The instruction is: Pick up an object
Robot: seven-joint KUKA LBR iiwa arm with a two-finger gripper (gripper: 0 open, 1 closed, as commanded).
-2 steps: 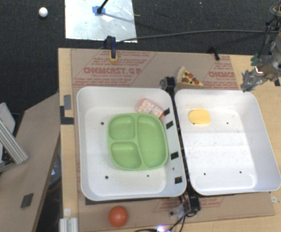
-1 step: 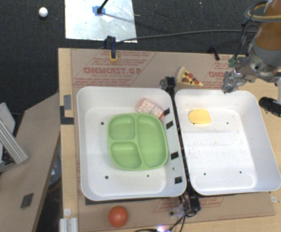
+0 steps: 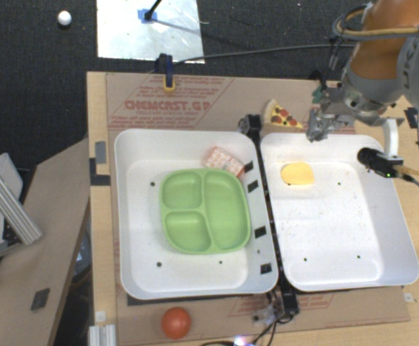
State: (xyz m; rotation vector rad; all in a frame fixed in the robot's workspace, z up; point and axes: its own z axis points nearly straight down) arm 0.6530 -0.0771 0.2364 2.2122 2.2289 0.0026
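Camera view leaves the end effector too blurred to judge, hovering above the right bin's far rim.

A divided tray lies in the left bin, a wrapped packet touching its far edge; a round lump lies in the right bin; a pizza slice lies behind the bins.

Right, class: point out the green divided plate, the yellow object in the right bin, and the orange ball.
green divided plate [image 3: 205, 211], camera view, on the central divider ridge.
yellow object [image 3: 297, 174], camera view, on the middle of its top.
orange ball [image 3: 175, 322], camera view, on its centre.
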